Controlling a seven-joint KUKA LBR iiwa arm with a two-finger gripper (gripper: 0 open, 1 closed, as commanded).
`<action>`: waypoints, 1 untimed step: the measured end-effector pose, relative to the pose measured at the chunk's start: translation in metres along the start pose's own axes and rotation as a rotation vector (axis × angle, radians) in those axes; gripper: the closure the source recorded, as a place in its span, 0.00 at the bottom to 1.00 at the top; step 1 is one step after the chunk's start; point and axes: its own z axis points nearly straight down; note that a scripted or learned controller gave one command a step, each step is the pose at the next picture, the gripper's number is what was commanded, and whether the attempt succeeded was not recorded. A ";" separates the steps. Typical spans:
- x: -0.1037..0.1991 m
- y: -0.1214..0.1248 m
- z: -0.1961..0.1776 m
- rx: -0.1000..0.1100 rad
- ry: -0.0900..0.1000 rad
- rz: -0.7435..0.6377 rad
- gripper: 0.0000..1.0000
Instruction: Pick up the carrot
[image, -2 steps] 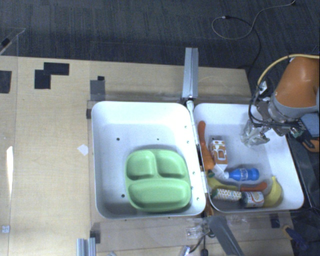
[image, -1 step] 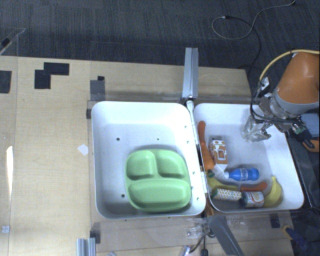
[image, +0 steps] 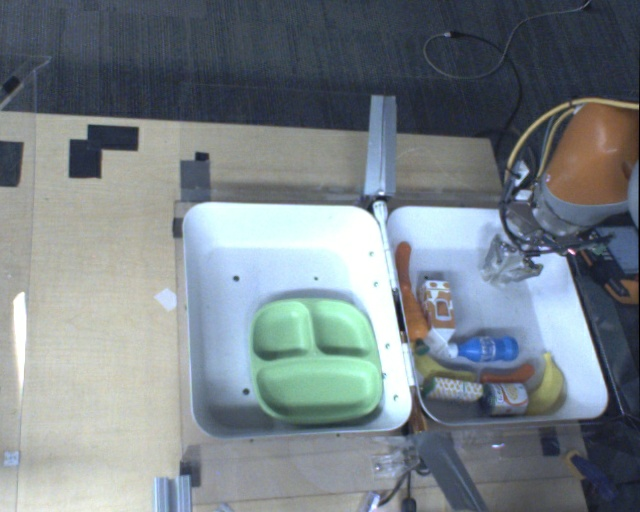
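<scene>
The carrot (image: 406, 292) is a long orange root lying along the left wall of the right bin (image: 570, 300), pointing away from the camera. My gripper (image: 510, 264) hangs over the upper right part of that bin, well to the right of the carrot and apart from it. Its pale fingers stand open with nothing between them. The orange-banded wrist (image: 590, 160) rises above it at the right edge.
Beside the carrot lie a small orange and white carton (image: 436, 302), a blue bottle (image: 485, 349), a banana (image: 548, 385), a can (image: 505, 398) and a yellow-green packet (image: 450, 386). A green divided plate (image: 315, 358) sits in the left bin (image: 215, 300).
</scene>
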 end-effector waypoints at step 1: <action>-0.005 -0.012 0.000 0.000 0.000 -0.125 1.00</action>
